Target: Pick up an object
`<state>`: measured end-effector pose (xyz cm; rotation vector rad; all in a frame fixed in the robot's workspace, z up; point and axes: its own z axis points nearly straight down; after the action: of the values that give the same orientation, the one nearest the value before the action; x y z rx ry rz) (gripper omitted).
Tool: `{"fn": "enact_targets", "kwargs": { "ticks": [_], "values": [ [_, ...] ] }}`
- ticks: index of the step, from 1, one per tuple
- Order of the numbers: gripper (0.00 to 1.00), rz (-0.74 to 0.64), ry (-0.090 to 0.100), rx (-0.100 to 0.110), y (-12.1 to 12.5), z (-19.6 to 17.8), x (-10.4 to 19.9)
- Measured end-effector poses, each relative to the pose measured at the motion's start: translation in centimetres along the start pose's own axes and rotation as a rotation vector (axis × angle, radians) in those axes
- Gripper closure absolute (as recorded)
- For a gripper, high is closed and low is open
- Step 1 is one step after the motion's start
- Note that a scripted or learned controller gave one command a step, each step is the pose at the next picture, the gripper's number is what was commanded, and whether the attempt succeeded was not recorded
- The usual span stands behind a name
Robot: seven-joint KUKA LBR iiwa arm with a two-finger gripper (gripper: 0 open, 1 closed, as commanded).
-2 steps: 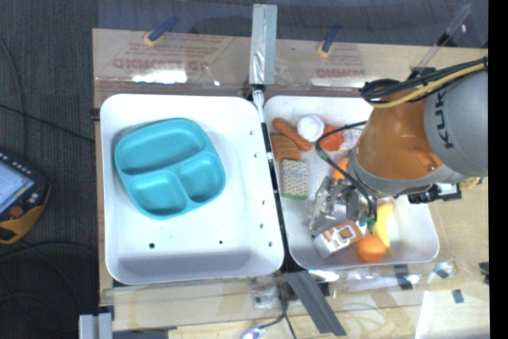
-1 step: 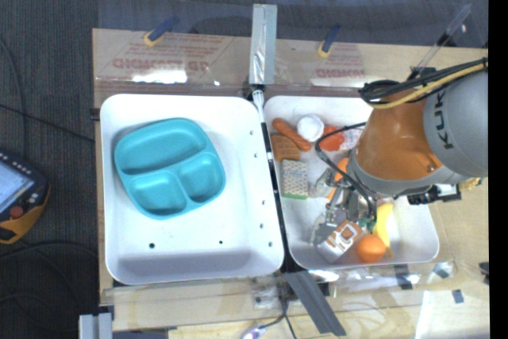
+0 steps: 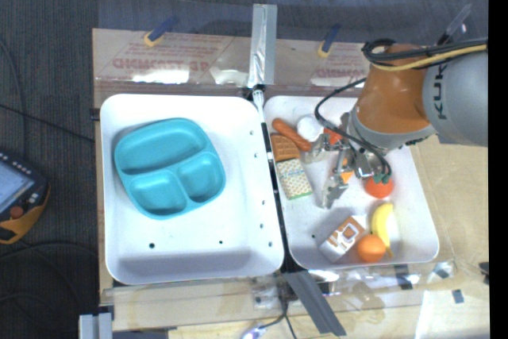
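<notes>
Nearest the camera, at the front of the right bin (image 3: 425, 250): an orange ball-shaped fruit (image 3: 371, 248), a small printed carton (image 3: 343, 237) touching it, and a banana (image 3: 383, 221) just behind. A tomato (image 3: 379, 186) sits further back, beside the gripper (image 3: 333, 190). Along the bin's left wall lie a green-patterned packet (image 3: 294, 179), a brown waffle-like block (image 3: 283, 147), a carrot (image 3: 291, 133) and a white ball (image 3: 307, 125).

Left bin (image 3: 159, 250) holds a blue divided tray (image 3: 168, 166).

Gripper hangs over bare floor between packet and tomato; fingers look slightly parted, nothing between them.

Judgement: these look like light, hard plastic play food. Rounded, smooth pieces may slip; the carton's flat sides or the banana's narrow middle offer the surest grip.
</notes>
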<state>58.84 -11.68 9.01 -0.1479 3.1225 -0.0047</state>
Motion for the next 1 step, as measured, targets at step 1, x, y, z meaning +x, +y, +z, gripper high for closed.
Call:
{"fn": "enact_targets", "kwargs": {
  "ticks": [1],
  "values": [
    [0.0,-0.038,0.003,0.001,2.03,0.04,-2.1]
  ]
}}
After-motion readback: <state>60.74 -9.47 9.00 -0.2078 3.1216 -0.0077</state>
